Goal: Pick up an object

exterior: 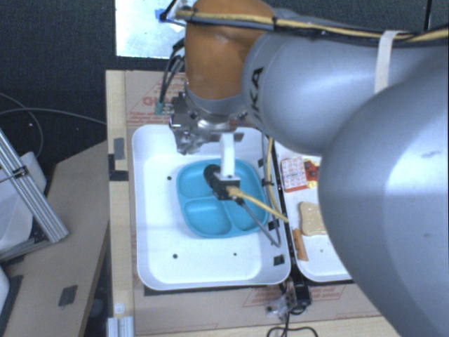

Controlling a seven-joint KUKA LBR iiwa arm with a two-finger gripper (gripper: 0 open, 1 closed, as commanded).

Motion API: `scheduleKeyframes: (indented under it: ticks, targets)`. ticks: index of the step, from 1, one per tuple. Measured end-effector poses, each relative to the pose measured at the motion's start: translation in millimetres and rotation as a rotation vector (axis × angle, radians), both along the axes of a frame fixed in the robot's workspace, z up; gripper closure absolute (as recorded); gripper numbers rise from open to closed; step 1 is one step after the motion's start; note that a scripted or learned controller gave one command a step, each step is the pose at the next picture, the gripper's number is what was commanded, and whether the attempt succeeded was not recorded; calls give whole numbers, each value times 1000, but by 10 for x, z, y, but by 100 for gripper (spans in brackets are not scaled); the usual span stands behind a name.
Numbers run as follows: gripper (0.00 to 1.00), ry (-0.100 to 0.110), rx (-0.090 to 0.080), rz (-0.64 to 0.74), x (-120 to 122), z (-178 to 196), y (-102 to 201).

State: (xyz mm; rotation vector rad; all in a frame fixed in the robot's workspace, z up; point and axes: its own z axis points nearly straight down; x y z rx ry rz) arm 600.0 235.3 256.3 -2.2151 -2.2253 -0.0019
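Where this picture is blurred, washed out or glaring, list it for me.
Camera view: the grey arm, close to the lens, looms large and soft-edged on the right; the blue tray and the left bin beneath it are sharper; the pale sheet at the top is washed out to near white; the right bin is bright inside, with little surface detail.

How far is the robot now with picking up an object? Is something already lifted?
Done: the gripper is placed over the left white bin, above the blue divided plastic tray. In hand: nothing looks lifted; the tray lies flat on the bin's floor. Left: the grasp and the lift, as no hold can be seen.
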Motion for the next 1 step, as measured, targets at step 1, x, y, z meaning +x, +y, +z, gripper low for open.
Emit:
scheduleKeyframes:
  ticks: [1]
  targets:
    - [100, 2, -2, -5, -254, -205, -37]
